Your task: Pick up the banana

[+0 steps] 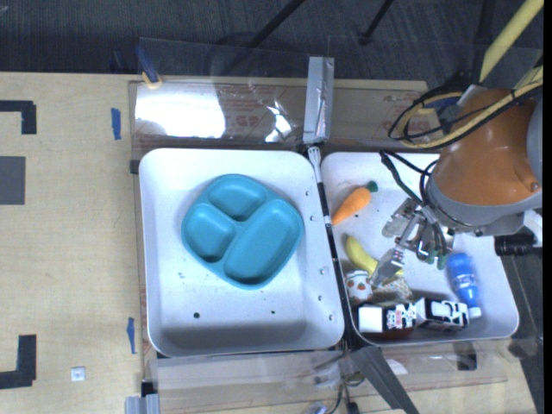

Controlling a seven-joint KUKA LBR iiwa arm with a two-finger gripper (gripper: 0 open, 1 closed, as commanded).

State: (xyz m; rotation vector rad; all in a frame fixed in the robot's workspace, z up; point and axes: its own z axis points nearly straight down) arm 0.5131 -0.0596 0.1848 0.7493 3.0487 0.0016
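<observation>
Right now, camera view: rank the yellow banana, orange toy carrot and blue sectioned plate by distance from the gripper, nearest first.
1. Yellow banana, just left of the gripper in the right bin.
2. Orange toy carrot, up-left in that bin.
3. Blue sectioned plate, left bin.

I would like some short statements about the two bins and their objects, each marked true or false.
1. The blue divided plate lies in the left bin. True.
2. The banana lies in the left bin. False: it lies in the right bin, below the carrot.
3. The gripper hangs over the right bin. True.
4. The blue bottle stands on the plate. False: it lies in the right bin.
5. The carrot is blue. False: it is orange with a green top.
</observation>
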